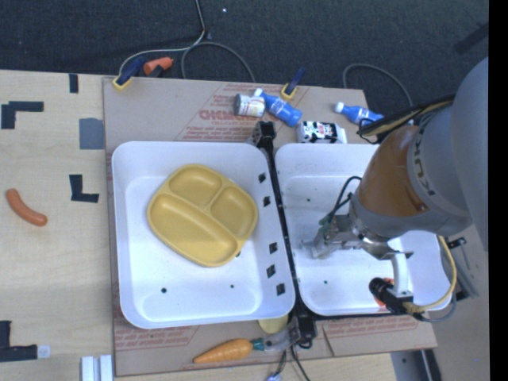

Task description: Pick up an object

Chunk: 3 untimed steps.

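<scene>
Camera view looks down on the big grey arm with its orange band (397,177), which reaches in from the right and hangs over the right-hand shallow white bin (317,292). Beside it sits the left-hand shallow white bin (131,213), and in that one lies a yellow plastic divided plate (202,213), tilted a little, near the bin's middle. The two-finger gripper (321,243) is low over the floor of the right bin, toward its left side; whether it is released or clenched I cannot tell from where I stand. Outside the bins, on the brown board, an orange toy carrot (225,351) lies along the near edge. Off on the pale bench to the left lies a small reddish toy sausage (26,207).
</scene>
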Tool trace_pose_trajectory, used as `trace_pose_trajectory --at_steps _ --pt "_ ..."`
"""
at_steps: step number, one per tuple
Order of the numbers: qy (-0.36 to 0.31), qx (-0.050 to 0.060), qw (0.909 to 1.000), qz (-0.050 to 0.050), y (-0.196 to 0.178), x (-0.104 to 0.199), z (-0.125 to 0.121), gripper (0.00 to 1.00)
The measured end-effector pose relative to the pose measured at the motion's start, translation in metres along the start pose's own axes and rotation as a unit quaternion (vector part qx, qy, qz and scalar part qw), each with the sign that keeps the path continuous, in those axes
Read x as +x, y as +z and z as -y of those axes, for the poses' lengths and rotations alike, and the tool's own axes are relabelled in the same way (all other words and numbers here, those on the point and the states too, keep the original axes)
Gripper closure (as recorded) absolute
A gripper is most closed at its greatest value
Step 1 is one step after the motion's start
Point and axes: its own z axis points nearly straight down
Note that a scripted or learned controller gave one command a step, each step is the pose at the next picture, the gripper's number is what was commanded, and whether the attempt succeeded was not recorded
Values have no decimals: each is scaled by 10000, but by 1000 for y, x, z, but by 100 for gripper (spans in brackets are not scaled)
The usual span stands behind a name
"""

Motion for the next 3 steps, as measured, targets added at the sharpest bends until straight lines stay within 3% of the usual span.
trace_pose_trajectory --at_steps 1,2,3 --pt "14 -92 10000 32 -122 -21 11 100" --pt "12 -51 10000 26 -115 -20 12 0" --pt "27 -76 10000 49 -119 -112 -51 0"
